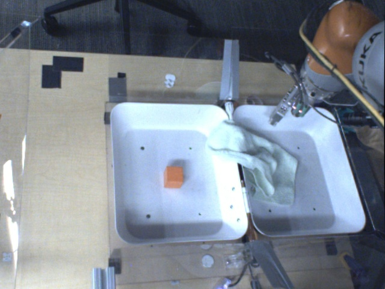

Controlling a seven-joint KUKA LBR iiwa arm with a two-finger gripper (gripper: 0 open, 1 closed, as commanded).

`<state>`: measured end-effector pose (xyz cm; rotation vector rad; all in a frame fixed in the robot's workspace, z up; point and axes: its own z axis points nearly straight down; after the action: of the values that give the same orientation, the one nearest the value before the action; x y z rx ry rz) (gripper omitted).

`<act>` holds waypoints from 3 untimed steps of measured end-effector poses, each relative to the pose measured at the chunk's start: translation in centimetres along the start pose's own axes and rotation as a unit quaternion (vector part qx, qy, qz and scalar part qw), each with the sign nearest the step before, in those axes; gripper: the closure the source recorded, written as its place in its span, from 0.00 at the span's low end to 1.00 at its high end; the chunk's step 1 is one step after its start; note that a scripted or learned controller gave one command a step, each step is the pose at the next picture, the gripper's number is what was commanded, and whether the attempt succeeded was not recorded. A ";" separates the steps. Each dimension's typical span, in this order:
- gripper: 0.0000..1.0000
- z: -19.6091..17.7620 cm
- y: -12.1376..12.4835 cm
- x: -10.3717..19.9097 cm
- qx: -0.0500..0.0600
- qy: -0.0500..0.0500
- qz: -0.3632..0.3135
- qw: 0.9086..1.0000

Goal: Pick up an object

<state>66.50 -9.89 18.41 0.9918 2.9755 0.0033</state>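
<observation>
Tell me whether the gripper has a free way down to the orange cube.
Probably yes: the orange cube sits alone, uncovered, in the left bin; the cloth lies beside it, and the gripper hovers over the right bin.

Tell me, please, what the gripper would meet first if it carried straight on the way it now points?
The gripper points down and leftward over the right bin. Going straight on, it would probably reach the pale cloth draped across both bins, though depth is hard to judge from this slanted view.

The arm (349, 41) is cut off by the right edge.
</observation>
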 end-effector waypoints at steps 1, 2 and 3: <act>1.00 3.0 1.3 1.2 0.000 0.000 -0.058 0.998; 1.00 1.7 1.5 1.1 -0.004 -0.004 -0.058 0.998; 1.00 0.5 1.8 1.0 -0.007 -0.007 -0.058 0.998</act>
<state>66.77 -7.87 17.95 0.8129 3.0101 0.0154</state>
